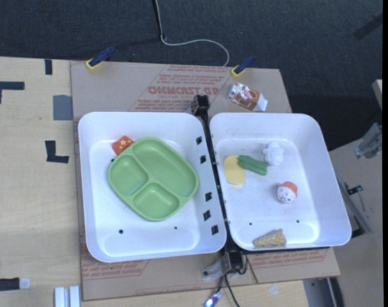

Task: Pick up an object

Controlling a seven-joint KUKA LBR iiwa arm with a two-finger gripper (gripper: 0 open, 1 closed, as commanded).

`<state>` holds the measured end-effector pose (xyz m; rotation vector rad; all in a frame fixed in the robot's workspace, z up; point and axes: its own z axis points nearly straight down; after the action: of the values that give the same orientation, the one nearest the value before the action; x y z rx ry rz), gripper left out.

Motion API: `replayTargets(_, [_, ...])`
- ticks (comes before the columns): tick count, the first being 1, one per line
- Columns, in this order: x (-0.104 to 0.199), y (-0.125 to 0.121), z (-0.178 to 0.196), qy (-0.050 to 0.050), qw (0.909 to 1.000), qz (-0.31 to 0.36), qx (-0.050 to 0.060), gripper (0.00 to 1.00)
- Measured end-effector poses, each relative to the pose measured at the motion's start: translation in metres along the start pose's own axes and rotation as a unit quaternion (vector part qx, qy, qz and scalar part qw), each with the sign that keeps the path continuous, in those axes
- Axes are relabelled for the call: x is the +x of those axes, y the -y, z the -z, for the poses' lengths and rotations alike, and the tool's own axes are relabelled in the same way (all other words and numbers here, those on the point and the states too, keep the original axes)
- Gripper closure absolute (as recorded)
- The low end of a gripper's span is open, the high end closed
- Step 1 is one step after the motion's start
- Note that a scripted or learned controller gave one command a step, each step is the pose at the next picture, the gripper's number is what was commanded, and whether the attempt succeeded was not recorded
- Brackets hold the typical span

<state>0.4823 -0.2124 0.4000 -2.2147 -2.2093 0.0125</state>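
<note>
The right bin (312, 139) holds several small objects. A yellow piece (233, 171) lies beside a green one (253, 165) near the bin's left wall. A white lump (273, 153) sits just right of them. A white and orange ball (286, 192) rests in the middle, and a tan wedge (270, 238) lies at the front wall. In the left bin (94, 190), a green divided plate (153, 178) covers most of the floor. A small orange object (122, 144) peeks out at the plate's back left corner.
A small red and white packet (247, 97) lies on the cardboard (174, 85) behind the right bin. Two blue and yellow clamps (100, 57) (243, 64) hold the cardboard's back corners. A white cable (181, 41) runs behind. A grey metal piece (369, 141) stands at the right edge.
</note>
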Motion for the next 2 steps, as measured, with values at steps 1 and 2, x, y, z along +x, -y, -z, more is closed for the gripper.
replayTargets(1, [0.063, -0.016, -0.189, -0.001, 1.0, 0.004, 0.0, 1.0])
replayTargets(2, [0.099, -0.002, -0.309, -0.001, 1.0, 0.003, 0.0, 1.0])
